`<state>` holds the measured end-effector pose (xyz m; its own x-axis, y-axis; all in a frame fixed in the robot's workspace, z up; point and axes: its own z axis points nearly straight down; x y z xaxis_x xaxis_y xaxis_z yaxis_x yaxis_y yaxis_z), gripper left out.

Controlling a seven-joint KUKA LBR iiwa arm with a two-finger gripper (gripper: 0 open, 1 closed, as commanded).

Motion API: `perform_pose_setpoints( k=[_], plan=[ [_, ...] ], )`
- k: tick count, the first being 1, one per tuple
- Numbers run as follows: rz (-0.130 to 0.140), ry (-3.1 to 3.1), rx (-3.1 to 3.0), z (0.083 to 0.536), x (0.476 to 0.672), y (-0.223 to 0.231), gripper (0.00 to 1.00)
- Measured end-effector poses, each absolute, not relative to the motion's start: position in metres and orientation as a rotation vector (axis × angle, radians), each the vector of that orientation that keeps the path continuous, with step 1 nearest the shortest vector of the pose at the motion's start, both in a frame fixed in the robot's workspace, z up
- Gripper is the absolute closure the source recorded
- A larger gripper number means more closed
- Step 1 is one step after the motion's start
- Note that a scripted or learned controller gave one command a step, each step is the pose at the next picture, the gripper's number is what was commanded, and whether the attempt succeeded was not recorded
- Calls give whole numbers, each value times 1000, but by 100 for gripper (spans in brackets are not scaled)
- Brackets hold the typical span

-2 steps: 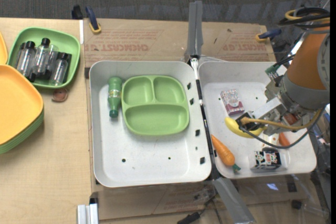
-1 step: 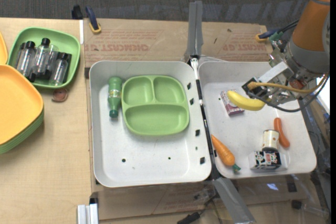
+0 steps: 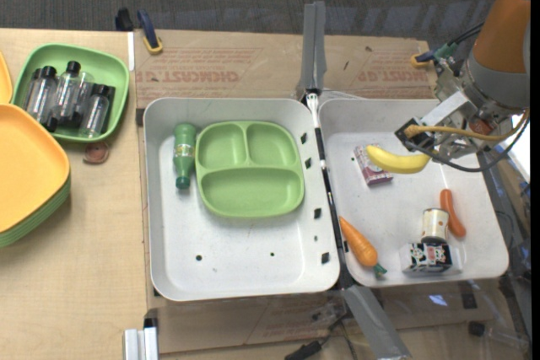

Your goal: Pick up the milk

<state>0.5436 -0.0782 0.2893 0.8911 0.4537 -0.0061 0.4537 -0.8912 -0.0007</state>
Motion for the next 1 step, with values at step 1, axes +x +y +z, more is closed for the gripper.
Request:
perform_pose_setpoints(
  k=[1],
  plan=[
    [-9, 816, 3035, 215, 505, -105, 100]
  ],
)
